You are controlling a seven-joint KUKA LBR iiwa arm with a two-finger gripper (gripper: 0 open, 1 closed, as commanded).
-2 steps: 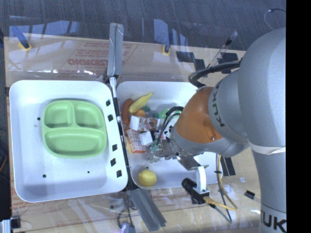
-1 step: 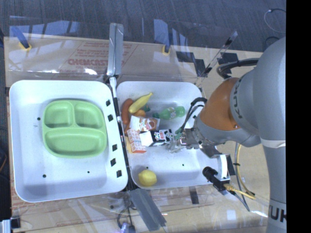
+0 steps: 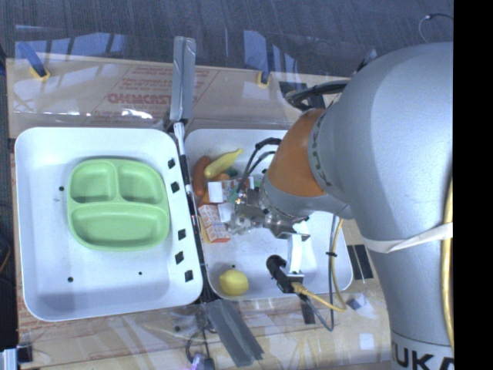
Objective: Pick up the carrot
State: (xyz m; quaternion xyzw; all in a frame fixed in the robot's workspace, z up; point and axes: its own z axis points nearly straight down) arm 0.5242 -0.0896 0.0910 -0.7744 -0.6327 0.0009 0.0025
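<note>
**Arm low over right bin, carrot at its left wall**

Left bin [image 3: 35,230]: white floor was open on all sides of a green divided plate [image 3: 118,203], which sat near the bin's middle, well clear of every wall. Most free room on the bench was here.

Divider between the bins: a row of small black clips ran down the shared wall.

Right bin [image 3: 231,139]: crowded along its left wall. The carrot [image 3: 200,174] lay against that wall near the far left corner, its lower end hidden under small packets [image 3: 215,223] and the wrist hardware. A banana [image 3: 224,161] lay just beside the carrot, toward the far edge. A lemon [image 3: 233,282] sat alone by the near left corner, with bare floor around it.

The gripper [image 3: 250,210] was down among the packets near the bin's middle-left; finger spread could not be told, as cables and the wrist covered it. The grey arm with its orange band blocked the bin's right half and right wall.
</note>
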